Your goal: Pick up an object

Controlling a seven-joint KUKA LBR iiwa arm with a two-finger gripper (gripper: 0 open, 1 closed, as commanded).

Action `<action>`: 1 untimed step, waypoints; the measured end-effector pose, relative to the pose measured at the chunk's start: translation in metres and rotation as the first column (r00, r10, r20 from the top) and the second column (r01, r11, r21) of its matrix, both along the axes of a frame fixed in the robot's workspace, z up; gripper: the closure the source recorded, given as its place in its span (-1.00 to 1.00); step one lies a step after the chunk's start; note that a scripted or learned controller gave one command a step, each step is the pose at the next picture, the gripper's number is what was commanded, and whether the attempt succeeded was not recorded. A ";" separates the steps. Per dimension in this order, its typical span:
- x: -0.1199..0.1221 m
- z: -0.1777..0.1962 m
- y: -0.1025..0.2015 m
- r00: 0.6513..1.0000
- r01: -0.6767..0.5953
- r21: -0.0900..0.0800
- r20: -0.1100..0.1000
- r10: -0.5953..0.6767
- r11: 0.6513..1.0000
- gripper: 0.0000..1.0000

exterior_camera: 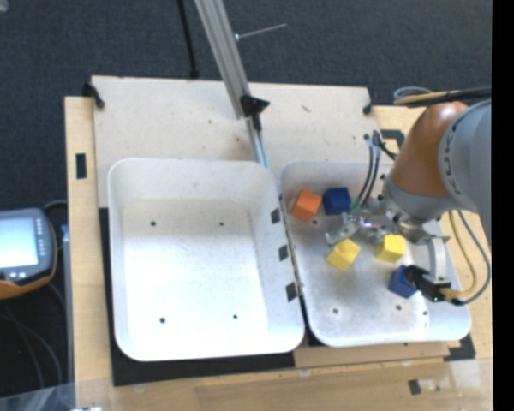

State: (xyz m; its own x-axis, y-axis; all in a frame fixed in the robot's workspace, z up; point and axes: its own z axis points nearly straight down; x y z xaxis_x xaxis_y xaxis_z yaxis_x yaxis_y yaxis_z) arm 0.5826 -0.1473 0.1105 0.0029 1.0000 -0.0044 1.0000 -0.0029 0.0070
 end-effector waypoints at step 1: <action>0.055 -0.014 0.048 1.000 -0.012 0.005 -0.007 0.012 1.000 -1.00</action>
